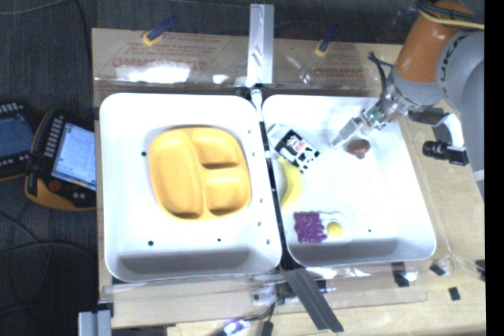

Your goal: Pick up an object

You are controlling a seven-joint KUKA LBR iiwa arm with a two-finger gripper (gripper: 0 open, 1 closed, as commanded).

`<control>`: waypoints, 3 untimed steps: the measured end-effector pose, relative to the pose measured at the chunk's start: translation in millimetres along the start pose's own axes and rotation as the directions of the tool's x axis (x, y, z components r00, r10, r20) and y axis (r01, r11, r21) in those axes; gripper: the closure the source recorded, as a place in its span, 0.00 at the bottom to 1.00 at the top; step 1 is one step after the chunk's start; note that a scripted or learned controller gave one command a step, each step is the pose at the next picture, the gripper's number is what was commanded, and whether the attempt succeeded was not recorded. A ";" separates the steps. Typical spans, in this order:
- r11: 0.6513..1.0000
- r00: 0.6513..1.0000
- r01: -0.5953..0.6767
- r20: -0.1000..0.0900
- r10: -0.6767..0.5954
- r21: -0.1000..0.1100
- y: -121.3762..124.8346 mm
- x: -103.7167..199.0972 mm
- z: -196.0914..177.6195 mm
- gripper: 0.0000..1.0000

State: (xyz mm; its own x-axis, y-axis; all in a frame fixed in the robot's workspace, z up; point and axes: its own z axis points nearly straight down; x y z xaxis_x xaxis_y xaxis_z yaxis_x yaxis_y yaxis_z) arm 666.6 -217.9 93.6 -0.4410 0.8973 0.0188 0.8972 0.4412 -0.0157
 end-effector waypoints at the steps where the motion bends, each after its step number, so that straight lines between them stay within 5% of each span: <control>1: 1.000 1.000 0.004 0.015 -0.004 -0.011 2.8 -1.5 -6.4 1.00; 2: 1.000 1.000 0.006 0.004 -0.006 -0.005 3.1 1.7 -5.5 0.00; 3: 0.999 0.999 0.038 0.024 -0.038 -0.007 24.2 48.3 5.6 0.00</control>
State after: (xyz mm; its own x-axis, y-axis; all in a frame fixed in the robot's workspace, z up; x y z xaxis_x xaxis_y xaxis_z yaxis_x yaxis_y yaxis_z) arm 666.9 -163.9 88.6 -0.4751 0.8799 -0.0046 0.8799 0.4751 -0.0075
